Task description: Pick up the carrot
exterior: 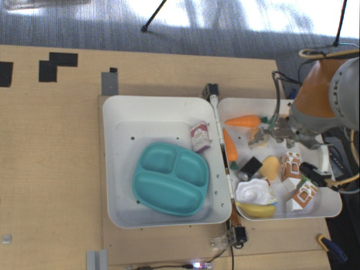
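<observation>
1. The carrot (243,121) lies near the far edge of the right bin (332,210), lengthwise across it, its thick end toward the arm and its tapered tip pointing at the divider between the bins. It is smooth, matte orange and cone-shaped, like a plastic toy.
2. The gripper (260,138) sits just beside the carrot's thick end, slightly nearer the camera. Its metal fingers are small and blurred here; whether they are spread or closed cannot be told, and nothing is seen between them.
3. A second orange piece (229,145), longer and slimmer, lies along the divider wall just below the carrot, apart from it.
4. Nearer the camera sits a black block (251,166), then a pale yellow rounded object (271,167), a white glossy lump (251,192) and a yellow banana (257,210) against the near wall.
5. Two small cartons (291,165) printed brown and white lie under the arm's side, one upright-looking, the other (304,194) tilted.
6. The grey arm with its orange band (315,91) covers the bin's far right corner.
7. The left bin (112,151) holds a teal divided plate (171,178), smooth and rounded, and a small red-and-white packet (199,137) beside its far edge.
8. Both bins are shallow white plastic on a light wooden bench (50,167).
</observation>
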Controlling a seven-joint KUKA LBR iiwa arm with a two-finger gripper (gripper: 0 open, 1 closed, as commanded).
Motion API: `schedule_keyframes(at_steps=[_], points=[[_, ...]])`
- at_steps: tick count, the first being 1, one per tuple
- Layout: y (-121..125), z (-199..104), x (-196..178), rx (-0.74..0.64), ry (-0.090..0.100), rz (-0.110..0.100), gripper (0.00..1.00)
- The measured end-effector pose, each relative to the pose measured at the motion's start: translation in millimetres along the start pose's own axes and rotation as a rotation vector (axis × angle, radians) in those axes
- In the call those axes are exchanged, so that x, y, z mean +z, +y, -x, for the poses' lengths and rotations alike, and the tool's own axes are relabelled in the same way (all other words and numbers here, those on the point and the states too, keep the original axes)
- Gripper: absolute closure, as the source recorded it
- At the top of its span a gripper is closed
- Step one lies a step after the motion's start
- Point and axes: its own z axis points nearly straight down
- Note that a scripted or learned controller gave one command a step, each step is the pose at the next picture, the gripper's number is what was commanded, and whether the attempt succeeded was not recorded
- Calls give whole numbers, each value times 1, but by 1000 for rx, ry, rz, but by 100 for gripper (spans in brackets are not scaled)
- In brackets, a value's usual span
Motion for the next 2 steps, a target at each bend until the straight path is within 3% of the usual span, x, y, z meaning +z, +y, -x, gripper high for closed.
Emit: schedule_keyframes(at_steps=[1, 2], points=[[37, -45, -10, 292, 1, -9, 0], [31, -18, 23, -232, 2, -9, 0]])
